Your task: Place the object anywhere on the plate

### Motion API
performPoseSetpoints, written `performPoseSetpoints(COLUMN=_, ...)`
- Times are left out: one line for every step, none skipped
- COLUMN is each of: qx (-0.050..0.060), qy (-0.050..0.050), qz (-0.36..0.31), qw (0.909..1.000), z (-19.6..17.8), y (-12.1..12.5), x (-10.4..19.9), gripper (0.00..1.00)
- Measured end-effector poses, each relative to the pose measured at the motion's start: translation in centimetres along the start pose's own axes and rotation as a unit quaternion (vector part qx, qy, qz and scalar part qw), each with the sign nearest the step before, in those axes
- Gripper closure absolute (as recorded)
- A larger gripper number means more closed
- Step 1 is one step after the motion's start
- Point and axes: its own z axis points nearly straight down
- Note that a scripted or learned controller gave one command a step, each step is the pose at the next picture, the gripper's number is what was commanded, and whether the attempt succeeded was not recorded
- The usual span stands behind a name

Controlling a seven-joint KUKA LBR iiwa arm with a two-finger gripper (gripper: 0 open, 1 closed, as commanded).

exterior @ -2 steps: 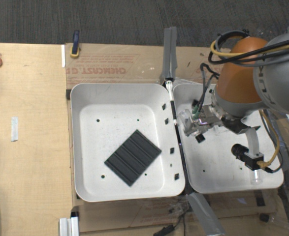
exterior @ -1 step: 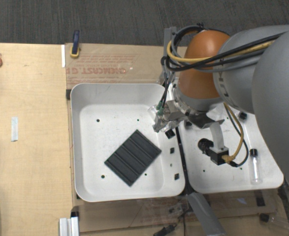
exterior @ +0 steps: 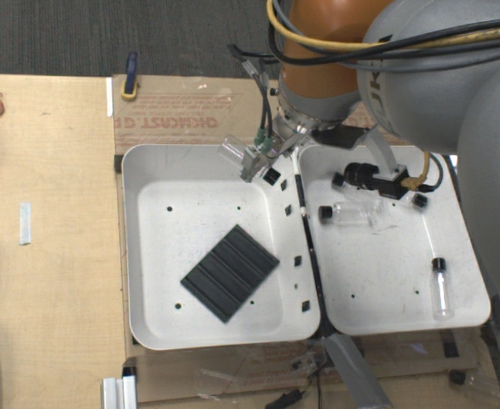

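Flat black ribbed rectangular plate (exterior: 231, 273) lies turned diagonally on left white bin (exterior: 147, 331) floor (near centre); which item is task object, cannot tell.

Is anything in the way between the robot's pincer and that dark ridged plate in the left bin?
Nothing visible is. The pincer hangs over the back edge of the left bin, and the dark ridged plate lies flat below it in the view. Just bare white bin floor lies between them. The small items sit in the right bin.
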Motion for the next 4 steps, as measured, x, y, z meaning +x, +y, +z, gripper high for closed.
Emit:
performPoseSetpoints(qx=-0.001, qy=-0.001, qz=-0.133, qw=0.9911, z=-4.5, y=1.4, x=-0.3, gripper=1.00)
performPoseSetpoints(qx=-0.002, qy=-0.001, qz=-0.257, qw=0.9664, z=-1.1, y=7.1, x=4.0, gripper=1.00)
performPoseSetpoints(qx=-0.003, qy=-0.001, qz=-0.371, qw=0.9287, z=-5.4, y=9.2, x=5.3, gripper=1.00)
performPoseSetpoints(qx=-0.002, qy=-0.001, qz=-0.459, qw=0.8883, z=-2.7, y=10.2, x=5.2, gripper=1.00)
